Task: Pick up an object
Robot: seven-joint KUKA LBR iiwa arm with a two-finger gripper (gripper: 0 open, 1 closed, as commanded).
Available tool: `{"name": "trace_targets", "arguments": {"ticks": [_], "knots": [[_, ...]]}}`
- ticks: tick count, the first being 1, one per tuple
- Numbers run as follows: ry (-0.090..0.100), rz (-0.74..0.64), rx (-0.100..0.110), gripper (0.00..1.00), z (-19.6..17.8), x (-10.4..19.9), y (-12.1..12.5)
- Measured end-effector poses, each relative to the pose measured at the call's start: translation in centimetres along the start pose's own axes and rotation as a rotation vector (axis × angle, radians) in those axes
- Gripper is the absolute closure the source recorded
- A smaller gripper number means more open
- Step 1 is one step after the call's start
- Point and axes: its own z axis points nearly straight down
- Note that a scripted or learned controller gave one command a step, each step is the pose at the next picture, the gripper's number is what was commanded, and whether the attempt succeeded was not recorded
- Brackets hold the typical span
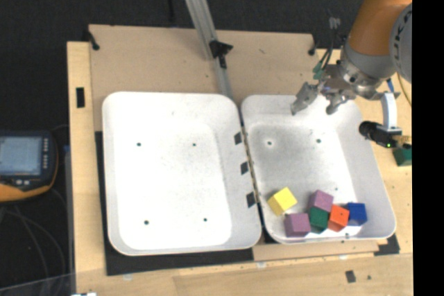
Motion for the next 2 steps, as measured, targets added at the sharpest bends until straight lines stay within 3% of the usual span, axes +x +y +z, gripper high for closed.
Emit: {"name": "trace_targets", "arguments": {"ticks": [1, 2], "knots": [[-0.002, -0.005, -0.002, 1.0, -1.2, -0.1, 0.1], [0.001, 0.001, 0.0, 1.0, 12.9, 5.4, 2.6]]}}
